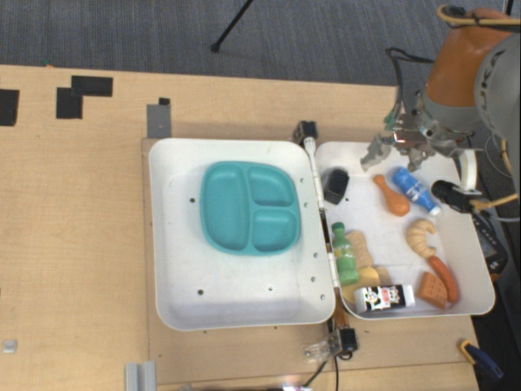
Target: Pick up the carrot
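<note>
The carrot is a short orange piece lying at a slant in the back half of the right bin. My gripper hangs just behind and above it, near the bin's far rim. Its two grey fingers are spread apart with nothing between them, so it is open. The carrot's narrow end points toward the gripper and does not touch it.
A blue bottle lies right beside the carrot. A black object, a green bottle, a croissant, a sausage and a small carton share the right bin. A teal divided plate sits in the left bin.
</note>
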Controlling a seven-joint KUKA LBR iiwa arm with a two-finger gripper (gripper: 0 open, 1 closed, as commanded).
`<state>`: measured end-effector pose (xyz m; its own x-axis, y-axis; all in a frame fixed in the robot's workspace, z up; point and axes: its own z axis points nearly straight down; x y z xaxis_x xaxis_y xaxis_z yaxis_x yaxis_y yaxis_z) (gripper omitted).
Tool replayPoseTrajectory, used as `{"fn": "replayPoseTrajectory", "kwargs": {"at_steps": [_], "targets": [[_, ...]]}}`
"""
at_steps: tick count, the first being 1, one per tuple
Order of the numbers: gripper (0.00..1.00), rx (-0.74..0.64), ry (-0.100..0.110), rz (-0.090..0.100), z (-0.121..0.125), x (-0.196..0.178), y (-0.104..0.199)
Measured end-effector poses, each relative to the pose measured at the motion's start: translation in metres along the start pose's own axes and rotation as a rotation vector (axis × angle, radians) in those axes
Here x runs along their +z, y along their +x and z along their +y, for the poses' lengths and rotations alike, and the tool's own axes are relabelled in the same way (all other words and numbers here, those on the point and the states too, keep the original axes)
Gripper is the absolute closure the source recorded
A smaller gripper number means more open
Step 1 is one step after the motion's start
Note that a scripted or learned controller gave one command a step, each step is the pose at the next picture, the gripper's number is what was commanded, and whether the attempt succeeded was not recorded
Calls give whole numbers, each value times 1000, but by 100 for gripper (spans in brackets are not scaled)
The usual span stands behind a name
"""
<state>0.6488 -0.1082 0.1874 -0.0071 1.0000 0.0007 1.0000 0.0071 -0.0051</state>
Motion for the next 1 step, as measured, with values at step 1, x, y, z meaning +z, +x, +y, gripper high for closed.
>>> {"fn": "replayPoseTrajectory", "kwargs": {"at_steps": [1], "targets": [[0, 9, -32, -11, -48, 79, -19]]}}
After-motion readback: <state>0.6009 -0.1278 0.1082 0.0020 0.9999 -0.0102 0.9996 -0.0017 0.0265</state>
